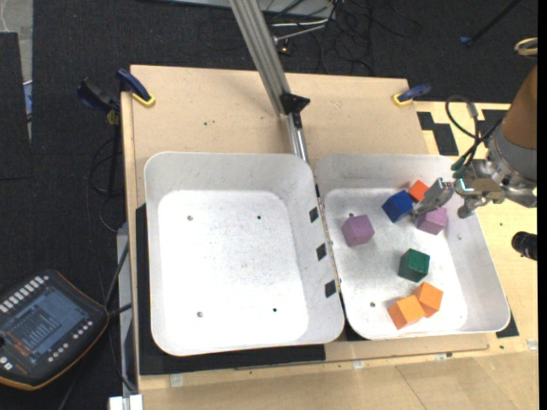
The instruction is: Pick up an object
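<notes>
Tool [430,204] low over a small purple cube [433,221], right bin [479,310].

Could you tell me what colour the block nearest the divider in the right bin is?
Purple; the block shows plainly in the camera view.

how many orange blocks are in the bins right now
3, all in the right bin: two touching near its front edge, one at the back beside the gripper, which may hide more.
</notes>
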Motion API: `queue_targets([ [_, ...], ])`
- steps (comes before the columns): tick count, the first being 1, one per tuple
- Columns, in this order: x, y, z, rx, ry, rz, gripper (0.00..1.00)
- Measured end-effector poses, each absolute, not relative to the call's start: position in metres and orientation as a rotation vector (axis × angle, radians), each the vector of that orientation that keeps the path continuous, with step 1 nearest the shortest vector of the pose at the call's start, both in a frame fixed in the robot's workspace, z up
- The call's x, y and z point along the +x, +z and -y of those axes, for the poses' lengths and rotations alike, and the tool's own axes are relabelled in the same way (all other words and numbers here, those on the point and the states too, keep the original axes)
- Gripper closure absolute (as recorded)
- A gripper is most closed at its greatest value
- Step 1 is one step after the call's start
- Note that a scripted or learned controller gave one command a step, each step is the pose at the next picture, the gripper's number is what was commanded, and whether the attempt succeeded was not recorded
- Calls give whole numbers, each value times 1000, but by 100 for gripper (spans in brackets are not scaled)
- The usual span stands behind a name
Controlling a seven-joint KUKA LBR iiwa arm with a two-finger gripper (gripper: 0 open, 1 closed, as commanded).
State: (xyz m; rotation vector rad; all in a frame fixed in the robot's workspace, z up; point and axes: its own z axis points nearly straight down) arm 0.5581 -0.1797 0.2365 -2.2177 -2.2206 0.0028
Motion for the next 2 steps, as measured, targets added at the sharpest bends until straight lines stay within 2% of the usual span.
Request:
queue_targets([
  [1, 559, 238, 180, -2220, 0, 2223, 0],
  [2, 557, 175, 174, -2218, 5, 2217, 0],
])
